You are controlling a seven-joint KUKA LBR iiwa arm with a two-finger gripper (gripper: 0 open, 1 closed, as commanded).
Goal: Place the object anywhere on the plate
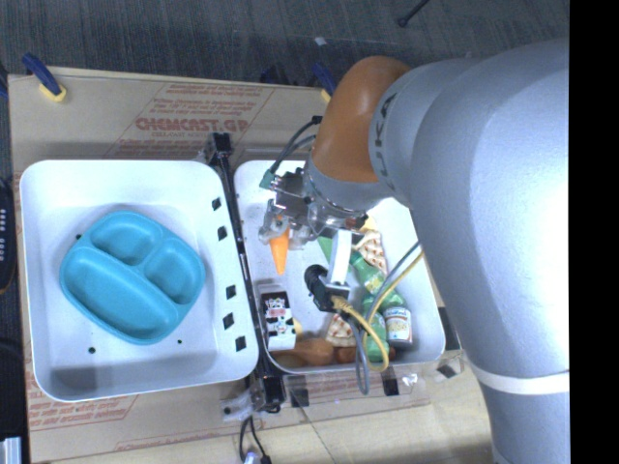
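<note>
A: What dominates the figure?

B: The grey arm (484,201), entering from the right and bent over the right bin (250,259), its orange band (353,114) just above the wrist. It likely stands there because the loose items lie in that bin.

A: And the left bin (39,259)?

B: It bears the blue plate (131,276), a three-compartment dish lying flat near the bin's centre, with nothing on it. This is the destination, so by that evidence the task is at an early stage.

A: What lies in the right bin?

B: Near its front edge: a small milk carton (278,319), a pizza slice (339,329), a small can (396,324) and a brown item too indistinct to name. Green packaging (368,264) sits beneath the wrist.

A: Where is the task's object?

B: It appears to be the orange carrot (279,251), hanging point-down directly below the gripper (280,228), over the right bin and well apart from the plate.

A: Is it gripped?

B: The fingers look closed on the carrot's upper end, though the detail is small. Its vertical hang suggests a top grasp, which would suit a carry across the divider (235,249).
</note>
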